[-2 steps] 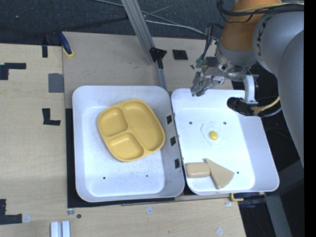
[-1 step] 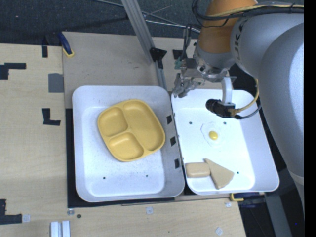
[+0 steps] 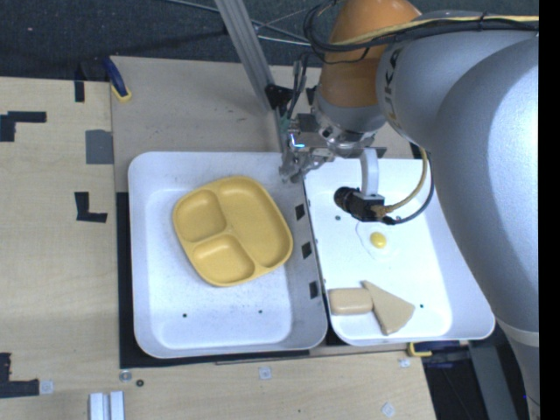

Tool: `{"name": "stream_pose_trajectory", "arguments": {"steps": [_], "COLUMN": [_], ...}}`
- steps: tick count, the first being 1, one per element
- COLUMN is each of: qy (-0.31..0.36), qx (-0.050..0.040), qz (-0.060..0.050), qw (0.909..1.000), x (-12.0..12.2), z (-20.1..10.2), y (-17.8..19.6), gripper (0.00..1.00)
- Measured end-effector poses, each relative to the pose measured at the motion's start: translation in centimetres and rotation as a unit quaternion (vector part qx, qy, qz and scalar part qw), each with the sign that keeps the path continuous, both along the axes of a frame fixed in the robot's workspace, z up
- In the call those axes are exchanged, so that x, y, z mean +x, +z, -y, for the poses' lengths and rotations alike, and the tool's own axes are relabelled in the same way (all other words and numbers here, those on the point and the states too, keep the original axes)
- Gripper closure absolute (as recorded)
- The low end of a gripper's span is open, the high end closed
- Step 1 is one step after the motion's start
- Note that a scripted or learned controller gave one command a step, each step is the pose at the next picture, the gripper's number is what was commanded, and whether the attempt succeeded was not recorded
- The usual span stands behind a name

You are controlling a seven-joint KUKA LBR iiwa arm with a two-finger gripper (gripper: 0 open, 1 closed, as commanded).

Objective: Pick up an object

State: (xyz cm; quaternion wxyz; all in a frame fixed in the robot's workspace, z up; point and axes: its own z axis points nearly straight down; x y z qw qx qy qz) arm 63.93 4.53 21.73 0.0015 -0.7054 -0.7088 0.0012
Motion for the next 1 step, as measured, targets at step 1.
{"name": "stream_pose_trajectory", "arguments": {"steps": [1], "qy": [0.0], "qx": [0.0001], "qz": [0.0], "qw": [1.0], "x": [-0.77], "z": [-4.31], "y": [0.39], "gripper": [1.0]}}
